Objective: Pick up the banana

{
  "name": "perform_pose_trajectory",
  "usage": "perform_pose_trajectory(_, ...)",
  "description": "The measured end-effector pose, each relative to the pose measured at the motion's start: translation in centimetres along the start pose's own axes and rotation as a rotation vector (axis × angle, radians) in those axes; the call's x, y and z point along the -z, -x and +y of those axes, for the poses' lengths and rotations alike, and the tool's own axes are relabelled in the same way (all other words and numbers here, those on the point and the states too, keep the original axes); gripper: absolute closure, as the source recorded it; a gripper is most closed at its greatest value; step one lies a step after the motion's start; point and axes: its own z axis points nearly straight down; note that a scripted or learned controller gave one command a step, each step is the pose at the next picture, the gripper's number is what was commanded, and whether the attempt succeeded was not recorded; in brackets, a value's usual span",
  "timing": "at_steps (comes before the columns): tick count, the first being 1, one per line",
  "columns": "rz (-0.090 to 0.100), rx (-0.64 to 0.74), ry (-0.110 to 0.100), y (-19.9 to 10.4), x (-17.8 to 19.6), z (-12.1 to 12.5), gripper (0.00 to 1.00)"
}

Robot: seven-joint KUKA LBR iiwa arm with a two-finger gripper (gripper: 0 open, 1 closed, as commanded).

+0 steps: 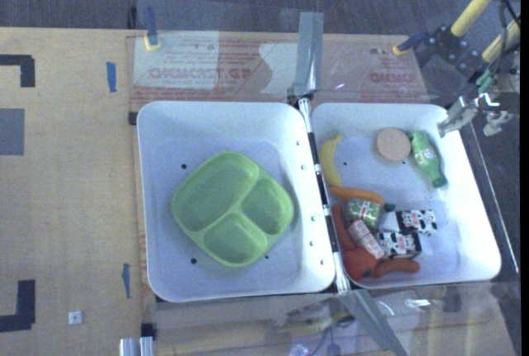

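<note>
The banana (331, 161) lies in the right bin (483, 263), tight against its left wall, towards the far left corner, curving along that edge. One banana, then, and it looks like a light, smooth, probably plastic toy: stiff enough to pinch, slick enough to squirt out. Best bet is across the thick middle of the curve, though the wall right beside it leaves little room for a finger on that side.

The gripper (473, 108) hangs over the bin's far right corner, well apart from the banana; whether it is spread or pressed together, I cannot tell from here.

The count: one tan disc (394, 144), one green bottle (426, 158), and a jumbled heap near the front edge, too tangled to number. In the left bin (157, 263), one green divided plate (234, 208).
</note>
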Motion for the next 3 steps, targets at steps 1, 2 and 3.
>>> perform_pose_trajectory(1,0.001,-0.285,-0.003,-2.5,2.7,-4.8,0.00)
perform_pose_trajectory(2,0.001,-0.228,-0.003,-8.7,-1.4,-2.8,0.00)
perform_pose_trajectory(3,0.001,-0.533,-0.006,-13.5,-7.3,-0.7,0.00)
